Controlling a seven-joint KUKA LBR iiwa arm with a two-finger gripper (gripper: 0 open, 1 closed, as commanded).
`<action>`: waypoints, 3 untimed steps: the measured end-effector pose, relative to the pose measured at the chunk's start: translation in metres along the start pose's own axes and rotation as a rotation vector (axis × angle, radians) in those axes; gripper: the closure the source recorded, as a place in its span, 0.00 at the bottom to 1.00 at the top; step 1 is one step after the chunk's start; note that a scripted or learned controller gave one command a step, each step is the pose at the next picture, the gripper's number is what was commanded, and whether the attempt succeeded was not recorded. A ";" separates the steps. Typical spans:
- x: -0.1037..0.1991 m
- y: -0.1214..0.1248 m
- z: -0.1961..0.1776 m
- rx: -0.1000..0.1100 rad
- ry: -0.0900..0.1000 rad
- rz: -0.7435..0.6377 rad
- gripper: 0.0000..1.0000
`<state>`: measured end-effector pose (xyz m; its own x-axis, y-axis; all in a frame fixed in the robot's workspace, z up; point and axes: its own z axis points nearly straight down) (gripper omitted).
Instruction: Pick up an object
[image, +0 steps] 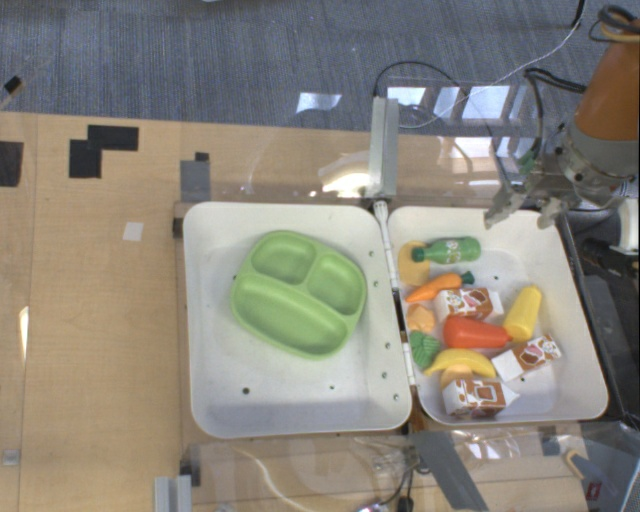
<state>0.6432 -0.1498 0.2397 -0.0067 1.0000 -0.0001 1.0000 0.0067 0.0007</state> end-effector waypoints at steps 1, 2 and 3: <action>0.037 -0.002 0.079 0.002 0.001 0.126 0.00; 0.050 -0.038 0.148 -0.001 0.001 0.134 0.00; 0.051 -0.037 0.139 -0.002 0.003 0.134 1.00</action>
<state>0.6061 -0.0992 0.1005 0.1272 0.9919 0.0028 0.9919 -0.1272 0.0020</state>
